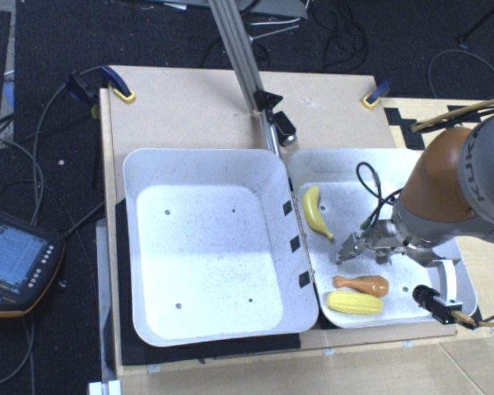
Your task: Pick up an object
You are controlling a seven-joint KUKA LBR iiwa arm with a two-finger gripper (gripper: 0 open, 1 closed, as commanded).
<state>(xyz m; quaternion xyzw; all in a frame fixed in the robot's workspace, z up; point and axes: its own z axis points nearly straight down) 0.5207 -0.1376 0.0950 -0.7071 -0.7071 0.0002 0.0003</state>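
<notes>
Over the right bin [329, 189], my gripper [351, 249] hovers, fingers parted and empty. Banana [314, 211] lies at its ten o'clock, drumstick [364, 284] and corn [355, 303] at six; nothing lifted yet.

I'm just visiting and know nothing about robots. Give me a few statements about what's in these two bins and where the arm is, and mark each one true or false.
1. The banana lies in the right bin. True.
2. The corn cob lies in the left bin. False: it lies in the right bin, near the front edge.
3. The chicken drumstick lies just behind the corn cob. True.
4. The tool hangs over the left bin. False: it is over the right bin, between the banana and the drumstick.
5. The arm holds the banana up in the air. False: the banana lies on the bin floor, apart from the tool.
</notes>
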